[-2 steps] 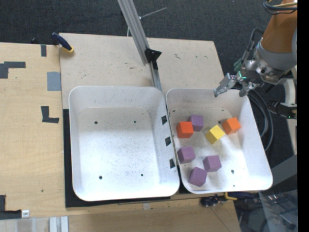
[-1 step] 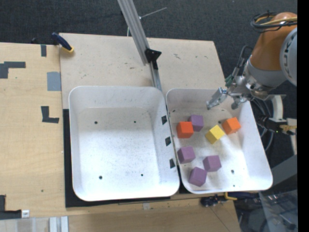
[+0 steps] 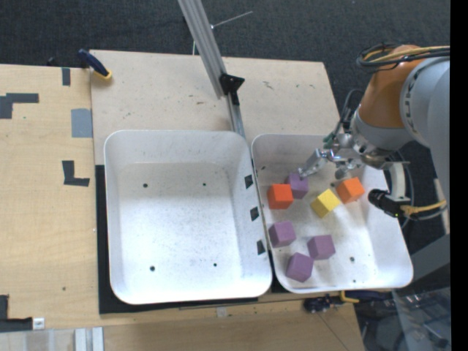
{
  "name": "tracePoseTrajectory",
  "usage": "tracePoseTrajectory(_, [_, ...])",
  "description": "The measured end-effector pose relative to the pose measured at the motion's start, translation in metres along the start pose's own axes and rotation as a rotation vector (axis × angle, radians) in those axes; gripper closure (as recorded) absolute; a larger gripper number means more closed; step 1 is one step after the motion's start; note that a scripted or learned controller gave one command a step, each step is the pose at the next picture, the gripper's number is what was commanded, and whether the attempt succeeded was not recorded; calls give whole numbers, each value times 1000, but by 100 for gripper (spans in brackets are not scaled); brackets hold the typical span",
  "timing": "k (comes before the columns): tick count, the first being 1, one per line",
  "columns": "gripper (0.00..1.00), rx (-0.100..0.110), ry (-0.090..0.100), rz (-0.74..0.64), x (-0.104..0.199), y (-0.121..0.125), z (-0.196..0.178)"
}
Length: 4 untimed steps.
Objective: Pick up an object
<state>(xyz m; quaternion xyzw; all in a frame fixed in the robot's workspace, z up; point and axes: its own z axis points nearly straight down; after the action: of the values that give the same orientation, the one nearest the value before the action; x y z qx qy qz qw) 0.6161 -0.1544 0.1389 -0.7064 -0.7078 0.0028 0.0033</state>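
Note:
The right bin (image 3: 369,234) holds several small cubes. A red-orange cube (image 3: 280,195) and a purple cube (image 3: 298,185) touch near its left wall. A yellow cube (image 3: 326,202) and an orange cube (image 3: 351,189) lie further right. Three more purple cubes (image 3: 282,233) (image 3: 321,246) (image 3: 299,267) sit toward the front. My gripper (image 3: 322,172) hangs over the bin's back part, just above the yellow cube, open, with nothing between its fingers. One fingertip (image 3: 304,172) points at the purple cube by the red-orange one; the other is close to the orange cube.
The left bin (image 3: 183,218) stands beside the right one, sharing a raised divider. A slanted metal pole (image 3: 208,42) crosses above the bench at the back. Black cables (image 3: 391,202) loop off the arm by the right bin's right rim.

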Motion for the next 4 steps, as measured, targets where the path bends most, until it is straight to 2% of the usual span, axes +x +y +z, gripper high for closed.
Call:
tracePoseTrajectory(1, [0,-26,-5,0,-1,7,24])
tracePoseTrajectory(2, [100,-32,-6,0,-1,8,12])
tracePoseTrajectory(3, [100,-13,-3,0,-10,14,-41])
tracePoseTrajectory(4, [100,-15,-3,0,-14,13,-104])
